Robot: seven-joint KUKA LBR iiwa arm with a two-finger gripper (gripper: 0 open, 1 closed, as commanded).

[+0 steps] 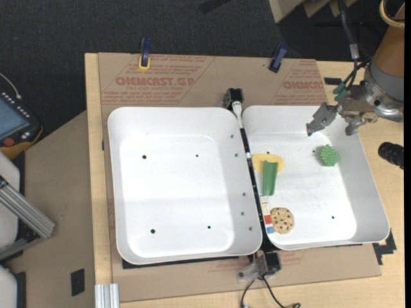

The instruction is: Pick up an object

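The grey arm with the orange band enters from the right edge of the camera view and ends in a two-finger gripper [334, 126] that hangs over the far right part of the right-hand shallow white bin [359, 191]. Its two grey fingers [319, 119] are spread wide apart, and nothing sits between them — one points toward the middle of the bin, the other lies nearer the right rim.

Just below the gripper in the view, and apart from it, a small round knobbly green ball [328, 155] rests on the bin floor. Toward the left wall of the same bin lies a green rectangular block [270, 177], long side running up and down the view, with its upper end overlapping a flat yellow piece [264, 161]. Further down, near the front left corner, sits a round tan cookie with dark chips [281, 219]; a small red and white card [268, 222] touches its left side, against the bin wall.

The left-hand shallow white bin [128, 172] stands beside the first, their inner walls touching along the middle. Both rest on a brown cardboard sheet with red printing [160, 76], held at the far edge by two blue clamps [144, 54] — the second is near the right bin's far corner.
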